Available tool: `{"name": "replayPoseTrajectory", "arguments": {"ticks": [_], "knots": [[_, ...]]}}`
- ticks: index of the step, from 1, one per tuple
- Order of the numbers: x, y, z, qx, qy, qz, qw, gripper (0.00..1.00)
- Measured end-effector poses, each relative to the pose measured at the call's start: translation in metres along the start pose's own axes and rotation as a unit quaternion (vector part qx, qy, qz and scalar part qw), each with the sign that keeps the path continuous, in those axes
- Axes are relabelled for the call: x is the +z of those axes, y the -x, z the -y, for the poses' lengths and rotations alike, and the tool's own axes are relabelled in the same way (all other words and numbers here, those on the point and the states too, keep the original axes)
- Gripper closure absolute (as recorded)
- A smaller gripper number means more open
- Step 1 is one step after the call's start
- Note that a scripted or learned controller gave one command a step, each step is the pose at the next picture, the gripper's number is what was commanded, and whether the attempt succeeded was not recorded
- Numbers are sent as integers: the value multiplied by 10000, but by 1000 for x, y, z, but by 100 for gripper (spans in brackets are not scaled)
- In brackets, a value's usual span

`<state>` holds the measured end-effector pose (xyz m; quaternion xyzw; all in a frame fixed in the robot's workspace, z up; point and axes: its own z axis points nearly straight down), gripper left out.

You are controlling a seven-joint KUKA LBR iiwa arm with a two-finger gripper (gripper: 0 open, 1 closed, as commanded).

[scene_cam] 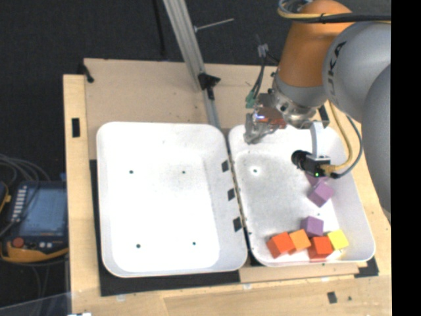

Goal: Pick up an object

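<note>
Closest to the lens, up top right: grey arm with its orange band, leaning in over the right bin. Below the wrist, the tool, down at the bin's far left corner, close to the rim. Clenched or released? Cannot tell from this angle. Nothing seen gripped in it, and no block near it.

Out from there, inside the same bin: six blocks, all well apart from the tool. One purple block alone by the right wall, just below a black fitting on a cable with a small green light. Then the cluster along the near edge: a second purple block, a yellow block at the right, and three orange-to-red ones, namely a red-orange block leftmost, an orange block beside it, and a red block tucked between orange and yellow. So: two purple, one yellow, three orange-red.

Further out: left bin alongside, both on the pale wooden desk. Slanted metal rail over the desk's far edge. Off the desk at far left, a handheld screen unit.
</note>
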<state>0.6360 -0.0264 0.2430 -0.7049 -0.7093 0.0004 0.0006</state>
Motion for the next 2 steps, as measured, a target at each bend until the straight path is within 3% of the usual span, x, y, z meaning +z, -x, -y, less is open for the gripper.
{"name": "replayPoseTrajectory", "arguments": {"ticks": [1, 2], "knots": [[-3, -51, 13, -3, 2, -4, 10000, 100], [-4, -101, 4, -8, 15, -6, 10000, 100]]}}
